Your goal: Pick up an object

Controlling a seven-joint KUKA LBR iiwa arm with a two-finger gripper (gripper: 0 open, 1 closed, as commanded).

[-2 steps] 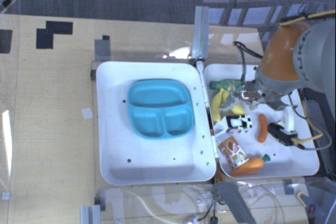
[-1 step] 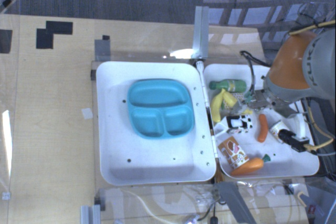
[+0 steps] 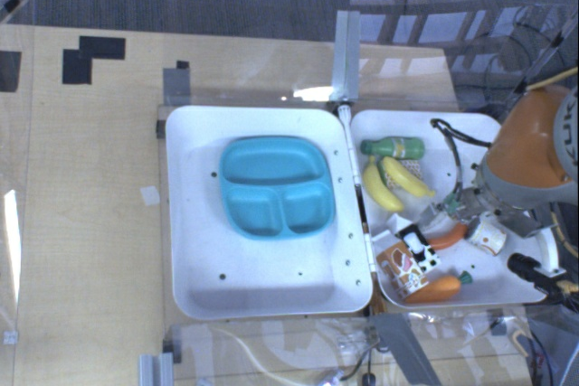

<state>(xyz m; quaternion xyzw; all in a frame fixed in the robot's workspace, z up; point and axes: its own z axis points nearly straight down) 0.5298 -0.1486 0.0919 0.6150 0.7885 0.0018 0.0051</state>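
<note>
I see the arm reaching over the right bin, its gripper low among two bananas, a green bottle, carrots and a carton, though I cannot tell its grip, while the left bin holds a blue divided tray.

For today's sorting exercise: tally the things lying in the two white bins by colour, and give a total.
Blue: 1, tray
Green: 1, bottle
Yellow: 2, bananas
Orange: 2, carrots
Brown: 1, carton
White: 1, cup
Total: 8
</note>
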